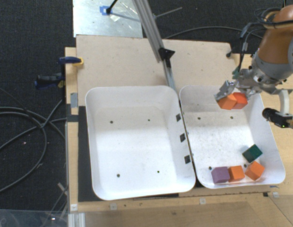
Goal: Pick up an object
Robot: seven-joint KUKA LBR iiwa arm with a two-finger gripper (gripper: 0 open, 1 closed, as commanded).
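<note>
Tool grips orange block; long axis left-right, slightly tilted.

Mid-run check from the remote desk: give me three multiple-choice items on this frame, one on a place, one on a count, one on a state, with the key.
1. Where do the loose blocks lie?
A. Left bin, centre
B. Right bin, near corner
C. On the bench outside the bins

2. How many blocks lie on the right bin's floor?
A. Two
B. Four
C. Six

3. What is at the gripper?
A. An orange block, lifted
B. A purple block
C. A green block

Key: 1 B, the purple block, two orange blocks and dark green block cluster in the right bin near its front right corner. 2 B, those four. 3 A, the gripper has an orange block between its fingers above the bin's far side.
</note>
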